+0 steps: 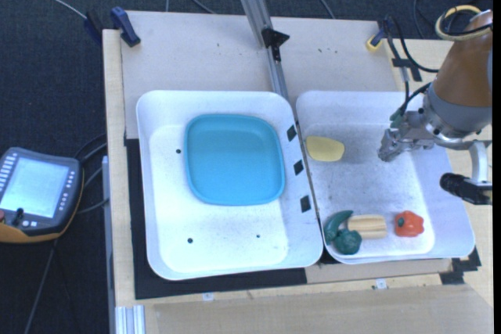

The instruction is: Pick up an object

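Right now the gripper (394,143) hangs over the right bin (376,184), near that bin's far edge and toward the counter's right side. Nothing shows between its fingers, and from this slanted view I cannot tell how far apart they stand.

Four candidates lie in the right bin. A yellow piece (325,149) sits alone near the bin's left wall, on open floor. Along the near edge a green piece (342,232), a tan block (368,226) and a red piece (408,224) lie in a row, the green touching the tan block, the red just beside it. The left bin holds a blue plate (235,159).

To do this well, I would go for the yellow piece: it is nearest and has free space all round, so the fingers can straddle it without nudging a neighbour. Centre above it, then descend straight.
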{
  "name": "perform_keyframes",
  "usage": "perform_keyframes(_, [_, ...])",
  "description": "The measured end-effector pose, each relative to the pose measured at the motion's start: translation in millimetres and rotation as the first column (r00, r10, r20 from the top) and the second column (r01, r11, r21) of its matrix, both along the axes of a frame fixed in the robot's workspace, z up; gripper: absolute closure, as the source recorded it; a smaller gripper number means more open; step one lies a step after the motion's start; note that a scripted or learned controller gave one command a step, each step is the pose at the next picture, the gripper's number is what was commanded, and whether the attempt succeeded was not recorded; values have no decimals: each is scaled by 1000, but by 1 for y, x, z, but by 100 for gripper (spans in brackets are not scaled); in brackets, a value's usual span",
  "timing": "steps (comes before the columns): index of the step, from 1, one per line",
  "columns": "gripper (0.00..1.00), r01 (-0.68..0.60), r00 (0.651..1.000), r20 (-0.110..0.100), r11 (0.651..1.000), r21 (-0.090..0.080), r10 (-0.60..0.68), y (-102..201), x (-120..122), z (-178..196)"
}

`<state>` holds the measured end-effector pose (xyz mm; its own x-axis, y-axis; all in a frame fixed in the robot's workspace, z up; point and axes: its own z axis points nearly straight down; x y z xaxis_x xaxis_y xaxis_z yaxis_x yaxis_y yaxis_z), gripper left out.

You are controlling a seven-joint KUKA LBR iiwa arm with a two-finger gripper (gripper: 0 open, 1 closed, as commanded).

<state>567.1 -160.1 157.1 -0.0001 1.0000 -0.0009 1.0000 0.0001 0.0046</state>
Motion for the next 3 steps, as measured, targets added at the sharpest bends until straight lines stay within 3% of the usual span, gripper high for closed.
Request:
perform_keyframes(1, [100, -1, 1000, 2, 1000, 0, 1, 3, 4, 63])
perform_keyframes(2, [100, 0, 1000, -1, 1000, 0, 0, 3, 4, 95])
perform_keyframes(3, [100, -5, 1000, -3, 1000, 2, 6, 65, 10, 95])
